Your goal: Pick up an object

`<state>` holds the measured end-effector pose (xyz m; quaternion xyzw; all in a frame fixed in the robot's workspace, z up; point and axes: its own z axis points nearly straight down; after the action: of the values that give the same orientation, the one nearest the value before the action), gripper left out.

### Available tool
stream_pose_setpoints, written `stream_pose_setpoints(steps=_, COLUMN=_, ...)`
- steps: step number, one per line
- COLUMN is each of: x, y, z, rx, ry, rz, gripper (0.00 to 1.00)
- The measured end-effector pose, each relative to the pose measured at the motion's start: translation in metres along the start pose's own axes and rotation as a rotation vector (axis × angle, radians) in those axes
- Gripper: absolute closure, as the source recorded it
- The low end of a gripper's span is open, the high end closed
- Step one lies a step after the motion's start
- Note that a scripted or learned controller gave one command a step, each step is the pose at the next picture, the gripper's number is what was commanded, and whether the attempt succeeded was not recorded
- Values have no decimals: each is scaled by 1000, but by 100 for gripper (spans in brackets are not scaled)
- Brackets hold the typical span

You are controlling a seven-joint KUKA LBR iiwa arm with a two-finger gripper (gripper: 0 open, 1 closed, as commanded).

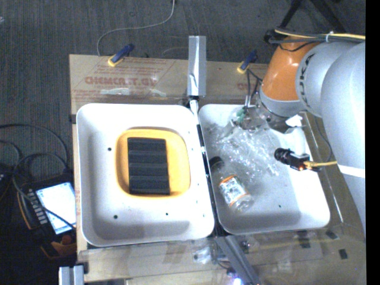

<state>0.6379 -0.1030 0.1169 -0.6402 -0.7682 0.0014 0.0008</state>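
Reaching in from the right of the frame, the grey arm (335, 94) is seen bent over the right bin (309, 212), its orange band (285, 76) at the upper right. The gripper (252, 119) is lowered at the upper edge of that bin, just above a heap of crumpled clear plastic (246, 150). Whether anything is gripped cannot be told, as the end of the tool is hidden under the wrist and lost against the plastic.

The clear plastic is spread across the upper middle of the right bin. Below it, towards the lower left of that bin, a small clear bottle (230, 189) is laid on its side, with a dark cap at its upper left end and an orange and white label around its body. It lies apart from the gripper. A black connector with a yellow cable (294, 159) is seen over the right part of the bin.

In the left bin (95, 218), a yellow tray (181, 159) is placed at the centre, and a black ribbed block (148, 165) is set within it. Behind both bins, a brown board (124, 85) is laid across the top of the bench.
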Motion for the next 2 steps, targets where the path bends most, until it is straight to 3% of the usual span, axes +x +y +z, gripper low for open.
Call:
stream_pose_setpoints(steps=1, x=38, y=38, z=-67, rx=-2, ry=-2, rz=-180, gripper=100)
stream_pose_setpoints(steps=2, x=38, y=38, z=-67, rx=-2, ry=-2, rz=-180, gripper=0)
